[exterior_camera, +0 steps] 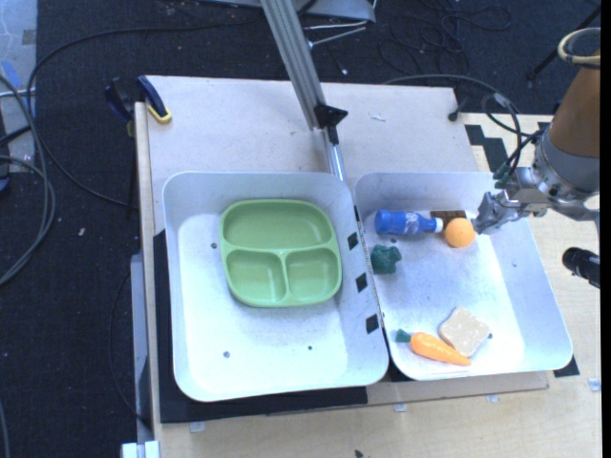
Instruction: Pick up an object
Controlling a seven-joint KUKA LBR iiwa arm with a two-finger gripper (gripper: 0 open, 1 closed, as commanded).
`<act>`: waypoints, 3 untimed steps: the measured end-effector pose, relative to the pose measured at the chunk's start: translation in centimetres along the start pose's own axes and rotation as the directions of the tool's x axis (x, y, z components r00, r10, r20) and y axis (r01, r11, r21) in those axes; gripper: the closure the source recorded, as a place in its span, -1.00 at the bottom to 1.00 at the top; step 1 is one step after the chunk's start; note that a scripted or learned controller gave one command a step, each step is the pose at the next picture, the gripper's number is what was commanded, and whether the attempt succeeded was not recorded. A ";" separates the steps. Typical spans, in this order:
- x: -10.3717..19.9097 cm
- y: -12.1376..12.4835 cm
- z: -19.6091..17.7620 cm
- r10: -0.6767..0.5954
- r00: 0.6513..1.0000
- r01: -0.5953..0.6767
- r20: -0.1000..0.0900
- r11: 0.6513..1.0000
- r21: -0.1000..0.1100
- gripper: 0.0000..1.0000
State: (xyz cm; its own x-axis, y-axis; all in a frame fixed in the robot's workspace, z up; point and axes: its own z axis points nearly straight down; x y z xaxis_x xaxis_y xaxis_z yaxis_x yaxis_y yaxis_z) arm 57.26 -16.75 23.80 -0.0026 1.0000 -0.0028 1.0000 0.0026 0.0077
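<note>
A grey robot arm with an orange band reaches in from the right edge of the frame, its gripper low over the upper rim of the right bin, just beside a small orange ball. Whether the gripper is wide or narrow cannot be told from this angle, and nothing is seen held in it.

The ball, round and bright orange, lies near the top of the right bin, touching or nearly touching the white cap end of a blue bottle lying on its side. Below the bottle sits a small dark green toy. Toward the bin's lower edge rest an orange carrot and a tan sponge-like block, close together.

The left bin holds a light green divided plate. Both white bins sit on a pale wooden bench; black cables trail across the dark floor around it, and a metal pole slants down from the top of the frame.
</note>
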 end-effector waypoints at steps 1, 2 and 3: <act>0.0 0.1 -1.3 0.000 1.000 0.000 -0.002 1.000 0.004 1.00; 6.1 -0.5 -1.4 -0.005 1.000 0.005 -0.005 1.000 0.008 1.00; 11.7 -0.9 -1.6 -0.006 1.000 0.006 -0.005 1.000 0.008 1.00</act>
State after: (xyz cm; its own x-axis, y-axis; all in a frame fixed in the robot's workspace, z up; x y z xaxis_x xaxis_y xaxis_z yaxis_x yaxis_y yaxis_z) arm 56.36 -5.08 25.38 -0.0083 1.0000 0.0022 1.0000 0.0083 -0.0008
